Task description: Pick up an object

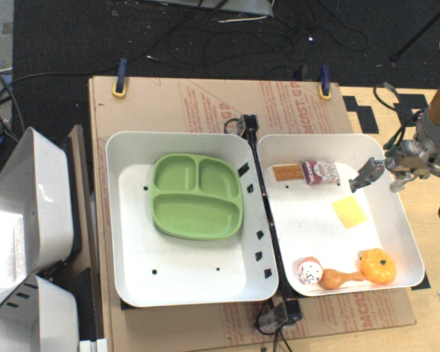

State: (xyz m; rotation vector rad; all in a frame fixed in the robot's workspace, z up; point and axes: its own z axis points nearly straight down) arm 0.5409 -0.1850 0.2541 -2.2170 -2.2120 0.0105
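The right bin (396, 218) holds several small objects. A flat yellow square (350, 213) lies near its middle. A purple and white pack (320, 171) and a brown bar (286, 172) lie at the far side. An orange pumpkin (377, 265), an orange gourd (337, 276) and a white speckled ball (309, 271) sit along the near edge. My gripper (381, 180) hangs over the bin's far right edge, above and right of the yellow square. It is open with nothing between its fingers (367, 174).
The left bin (132, 270) bears a green divided plate (197, 196). A black divider with clips (260, 211) runs between the bins. White tubs (29, 211) stand off the bench at the left. Clamps (119, 86) hold the board's far edge.
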